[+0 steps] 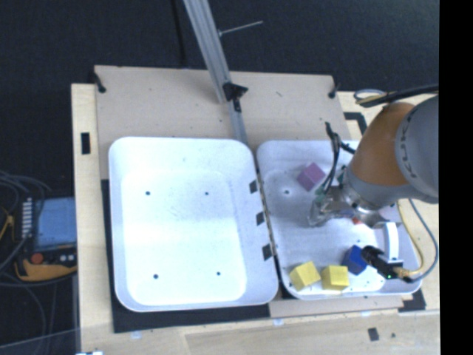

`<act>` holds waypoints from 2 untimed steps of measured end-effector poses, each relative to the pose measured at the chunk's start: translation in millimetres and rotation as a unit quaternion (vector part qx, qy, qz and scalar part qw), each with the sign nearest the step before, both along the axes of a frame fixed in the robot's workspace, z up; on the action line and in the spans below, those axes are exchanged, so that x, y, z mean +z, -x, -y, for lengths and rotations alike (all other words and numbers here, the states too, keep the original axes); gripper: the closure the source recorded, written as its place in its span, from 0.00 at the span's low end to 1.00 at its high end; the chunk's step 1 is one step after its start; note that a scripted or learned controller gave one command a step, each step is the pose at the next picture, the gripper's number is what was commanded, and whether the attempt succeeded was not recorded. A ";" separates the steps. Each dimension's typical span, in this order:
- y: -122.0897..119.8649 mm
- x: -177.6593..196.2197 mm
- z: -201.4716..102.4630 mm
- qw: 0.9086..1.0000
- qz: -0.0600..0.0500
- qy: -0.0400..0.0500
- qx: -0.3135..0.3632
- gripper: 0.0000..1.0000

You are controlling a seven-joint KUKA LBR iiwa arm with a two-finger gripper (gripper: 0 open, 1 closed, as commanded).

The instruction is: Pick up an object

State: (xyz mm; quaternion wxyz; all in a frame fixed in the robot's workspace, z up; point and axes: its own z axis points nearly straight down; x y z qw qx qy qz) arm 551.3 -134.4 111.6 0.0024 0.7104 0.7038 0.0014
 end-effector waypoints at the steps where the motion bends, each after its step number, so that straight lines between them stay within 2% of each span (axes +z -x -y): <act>1: -11.3 52.8 -2.5 1.000 0.001 0.000 0.006 1.00; 2: -12.6 111.4 -10.8 1.000 0.001 0.000 0.007 1.00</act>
